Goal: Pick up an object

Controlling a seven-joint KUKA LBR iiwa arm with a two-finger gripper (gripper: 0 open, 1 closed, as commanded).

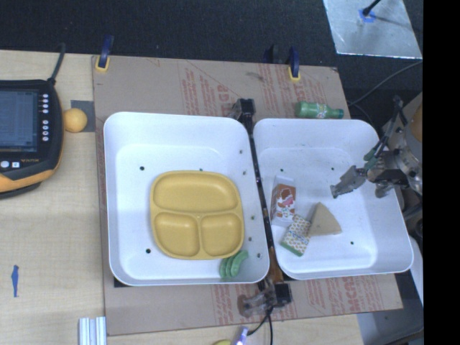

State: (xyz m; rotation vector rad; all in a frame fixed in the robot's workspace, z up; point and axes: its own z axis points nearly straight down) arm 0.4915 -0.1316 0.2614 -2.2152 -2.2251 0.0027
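The gripper (pixel 343 186) hangs over the right bin (pixel 363 264), holding nothing; how wide it stands, I cannot tell. Candidates lie just left and nearer: a tan wedge (pixel 325 221), a green packet (pixel 296 235) touching it, and a small carton (pixel 284 200) by the bin's left wall. This looks like the approach step. Next, it must shift over the wedge and descend.

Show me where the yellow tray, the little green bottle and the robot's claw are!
yellow tray (pixel 195 213): camera view, on the ridge where its three compartments meet.
green bottle (pixel 317 110): camera view, on the middle of its body, lying outside the bins.
gripper (pixel 341 186): camera view, at its fingertips, over the right bin.
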